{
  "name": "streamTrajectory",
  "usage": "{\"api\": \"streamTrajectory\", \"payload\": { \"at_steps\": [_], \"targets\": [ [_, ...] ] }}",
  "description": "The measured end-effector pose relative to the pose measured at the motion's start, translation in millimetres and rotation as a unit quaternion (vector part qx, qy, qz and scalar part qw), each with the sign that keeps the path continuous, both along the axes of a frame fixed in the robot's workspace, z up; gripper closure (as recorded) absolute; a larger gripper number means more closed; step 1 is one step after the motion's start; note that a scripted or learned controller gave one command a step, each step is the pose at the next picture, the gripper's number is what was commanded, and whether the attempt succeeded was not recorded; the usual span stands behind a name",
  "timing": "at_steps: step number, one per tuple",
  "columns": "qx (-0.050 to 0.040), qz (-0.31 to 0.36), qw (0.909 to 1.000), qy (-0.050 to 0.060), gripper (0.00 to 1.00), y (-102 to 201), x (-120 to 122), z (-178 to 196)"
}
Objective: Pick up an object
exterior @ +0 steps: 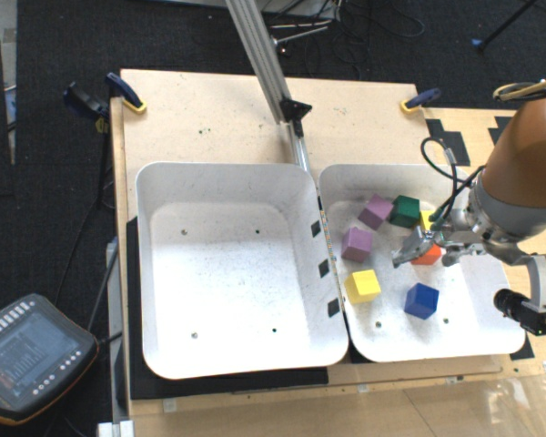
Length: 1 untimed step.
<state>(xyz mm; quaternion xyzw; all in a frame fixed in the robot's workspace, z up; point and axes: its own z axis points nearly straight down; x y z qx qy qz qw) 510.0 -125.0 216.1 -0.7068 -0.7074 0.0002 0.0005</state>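
**Gripper low over the orange block in the right bin**

The gripper (pixel 425 247) sat low in the right bin (pixel 491 340), reaching in from the right, with its grey metal fingers (pixel 408 253) spread to either side of a small orange block (pixel 428 256). How wide they stood, and whether they pressed the block or merely lay beside it, could not be told from this slanted view; the block looked partly hidden beneath the gripper body.

No readable writing or brand showed on the blocks or bins. A handheld control pendant (pixel 23 358) lay off the worktop's lower left corner, its screen too blurred to read.

Crowded near the gripper were a green block (pixel 405 210) and a sliver of a yellow piece (pixel 427 217) just behind it, with a purple block (pixel 376 212) beside the green one. A second purple block (pixel 357 243) lay nearer the divider, a yellow block (pixel 363 285) in front of that, and a blue block (pixel 421 300) just in front of the gripper. The left bin (pixel 164 189) stood beside the right one, touching along their shared edge. A slanted metal pole (pixel 259 44) crossed the worktop (pixel 209 116) from above.
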Motion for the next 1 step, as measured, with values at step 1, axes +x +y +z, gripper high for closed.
{"api": "streamTrajectory", "payload": {
  "at_steps": [1],
  "targets": [
    [-0.0002,-0.001,1.0000,-0.001,0.00,-0.2,0.1,0.1]
  ]
}}
